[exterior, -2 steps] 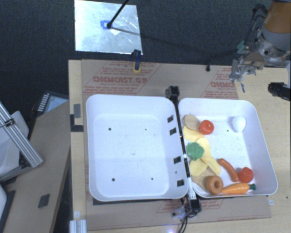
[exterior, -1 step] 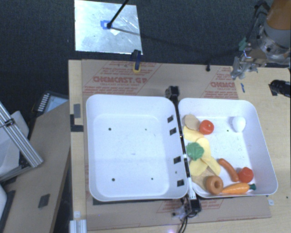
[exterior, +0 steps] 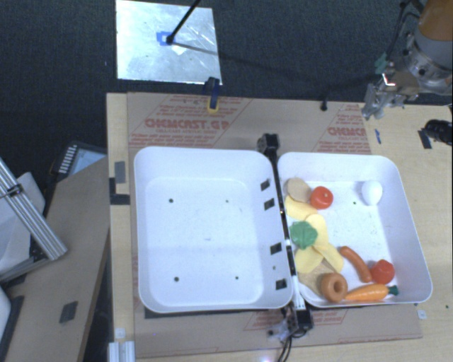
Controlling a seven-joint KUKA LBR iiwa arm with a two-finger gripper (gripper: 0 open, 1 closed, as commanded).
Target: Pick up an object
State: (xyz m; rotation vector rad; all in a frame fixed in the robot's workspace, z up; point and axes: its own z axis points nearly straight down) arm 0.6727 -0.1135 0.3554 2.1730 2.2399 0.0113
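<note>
Jaws [exterior: 379, 99] hanging at the upper right, above the table's [exterior: 233, 117] back edge and well clear of both bins; how far open cannot be told, and nothing seen between them. Arm [exterior: 425, 42] reaching in from the top right corner, grey wrist tilted down and to the left, orange band [exterior: 435, 21] just above it.

Below and slightly left, right bin [exterior: 403, 205] carrying all the objects: white egg [exterior: 371, 191] near the back wall, tomato [exterior: 321, 197] beside a tan potato-like piece [exterior: 299, 189], yellow pieces [exterior: 311, 237] along the left wall with a green leafy piece [exterior: 304, 234] lying on them. Toward the front: sausage [exterior: 354, 262], red pepper [exterior: 382, 271], doughnut [exterior: 333, 286] and carrot [exterior: 367, 293], the last two close to the front rim.

Left bin [exterior: 205, 226] touching the right one along a row of black clips [exterior: 272, 205].
</note>
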